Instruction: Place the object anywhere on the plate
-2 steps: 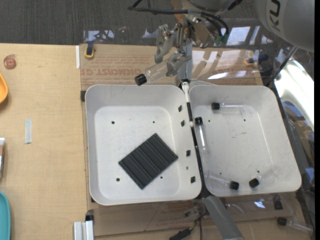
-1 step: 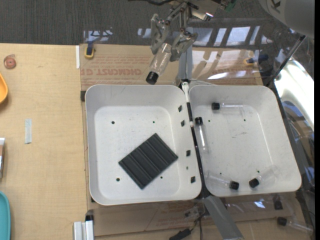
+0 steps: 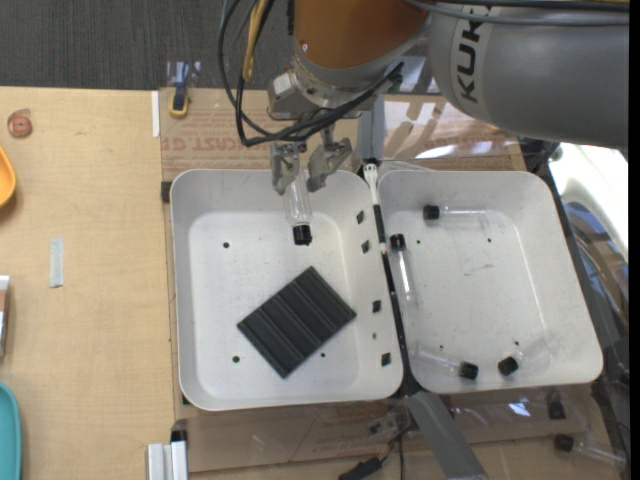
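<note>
Black ribbed plate (image 3: 297, 321) low in left bin (image 3: 200, 368); pincer (image 3: 303, 173) grips clear black-capped tube (image 3: 299, 213) above it; arm (image 3: 540, 48) reads "KU".

Arm (image 3: 540, 58), far right: dark letters "KU" on the grey housing, the rest of the word cut off by the curve. Cardboard (image 3: 230, 133) beyond the left bin (image 3: 200, 368): faint reddish print, seen upside down, letters too blurred to make out. No readable text on the bins, the black plate (image 3: 297, 320) or the surface (image 3: 80, 268).
</note>
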`<state>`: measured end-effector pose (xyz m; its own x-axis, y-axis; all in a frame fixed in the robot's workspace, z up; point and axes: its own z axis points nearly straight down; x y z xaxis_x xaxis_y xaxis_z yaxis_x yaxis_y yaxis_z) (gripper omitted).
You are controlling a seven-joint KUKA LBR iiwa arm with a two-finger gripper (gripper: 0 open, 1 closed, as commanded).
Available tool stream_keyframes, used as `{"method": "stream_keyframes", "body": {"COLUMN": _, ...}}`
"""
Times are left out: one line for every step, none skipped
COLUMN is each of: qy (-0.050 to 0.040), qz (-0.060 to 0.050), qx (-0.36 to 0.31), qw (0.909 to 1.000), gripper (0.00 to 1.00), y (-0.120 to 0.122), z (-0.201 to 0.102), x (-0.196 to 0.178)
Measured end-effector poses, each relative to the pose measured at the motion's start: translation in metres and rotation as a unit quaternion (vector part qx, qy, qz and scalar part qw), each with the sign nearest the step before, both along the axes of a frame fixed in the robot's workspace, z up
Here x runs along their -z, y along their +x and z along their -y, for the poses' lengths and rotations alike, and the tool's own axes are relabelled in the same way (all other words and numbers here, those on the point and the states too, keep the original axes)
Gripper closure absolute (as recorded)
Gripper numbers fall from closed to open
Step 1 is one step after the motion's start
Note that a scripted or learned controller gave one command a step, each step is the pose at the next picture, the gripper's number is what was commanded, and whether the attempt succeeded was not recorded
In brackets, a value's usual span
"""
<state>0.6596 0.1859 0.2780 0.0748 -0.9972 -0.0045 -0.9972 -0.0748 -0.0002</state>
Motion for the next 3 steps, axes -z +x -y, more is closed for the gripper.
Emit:
{"method": "stream_keyframes", "body": {"qy": 0.0002, "qz": 0.001, "qx": -0.086, "qw": 0.9963, "gripper": 1.0, "y": -0.033, "z": -0.003, "x": -0.057}}
{"method": "stream_keyframes", "body": {"qy": 0.0003, "qz": 0.001, "qx": -0.128, "qw": 0.9917, "gripper": 1.0, "y": 0.0, "z": -0.033, "x": -0.106}}
{"method": "stream_keyframes", "body": {"qy": 0.0002, "qz": 0.001, "qx": -0.216, "qw": 0.9763, "gripper": 1.0, "y": -0.024, "z": -0.023, "x": -0.163}}
